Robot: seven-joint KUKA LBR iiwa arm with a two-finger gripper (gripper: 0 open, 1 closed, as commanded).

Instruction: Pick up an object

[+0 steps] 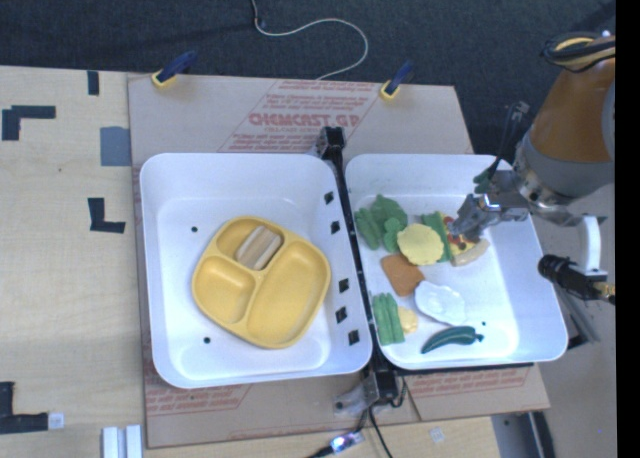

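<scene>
Two bins [160,276] sitting side by side. Far left of gripper [468,226], yellow divided plate [262,281] is holding a tan block [259,245]. Just left and below it: green leafy piece [381,221], yellow disc [420,243], orange slab [402,272], white piece [440,300], green pepper [449,338]. Gripper is hovering over a multicoloured toy [464,247]; can't tell its finger state. Toy is looking light, rigid, slick plastic — pinch across narrow edges.

A yellow plate [262,282] sits in the left bin [165,276], holding what may be a cracker [259,244].
</scene>
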